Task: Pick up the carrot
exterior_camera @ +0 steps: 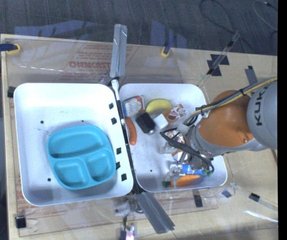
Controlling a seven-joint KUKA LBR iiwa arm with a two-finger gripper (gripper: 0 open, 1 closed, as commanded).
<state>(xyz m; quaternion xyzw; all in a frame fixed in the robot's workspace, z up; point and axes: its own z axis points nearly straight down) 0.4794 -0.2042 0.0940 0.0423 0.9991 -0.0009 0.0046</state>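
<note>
End effector [186, 161] hangs low in the right bin [148, 179], just above the carrot [186, 181] by the near wall; its grip state is unclear. Arm [233, 124] reaches from the right.

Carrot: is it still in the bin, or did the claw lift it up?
In the bin. The carrot lies flat on the floor of the right bin, by its near wall. The claw is just above it.
</note>
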